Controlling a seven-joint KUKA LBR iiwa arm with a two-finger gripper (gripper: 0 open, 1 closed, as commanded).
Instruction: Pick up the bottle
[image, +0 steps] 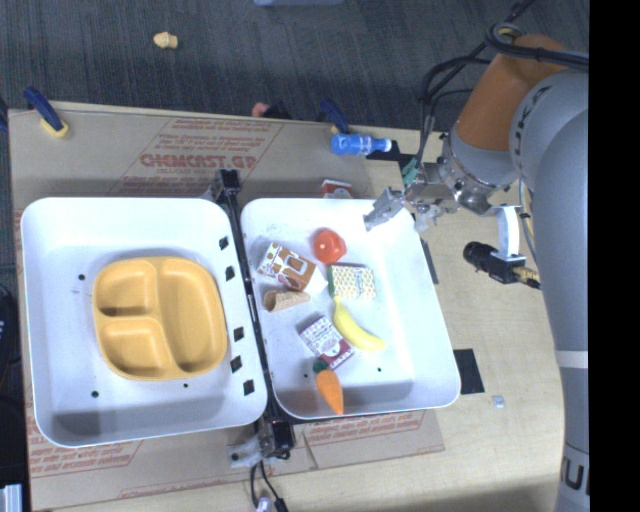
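Pincer (392, 212) poised above right bin's (432, 330) far right corner, nothing between fingers; finger spread impossible to tell. Blue bottle (356, 145) lying on surface (480, 330) behind that bin, apart from pincer.

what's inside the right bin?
In the right bin: tomato, banana, carrot, bread piece, three small packets. The gripper covers its top right corner.

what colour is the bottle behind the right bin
Blue, with a pale cap end; the bottle shows in the camera view.
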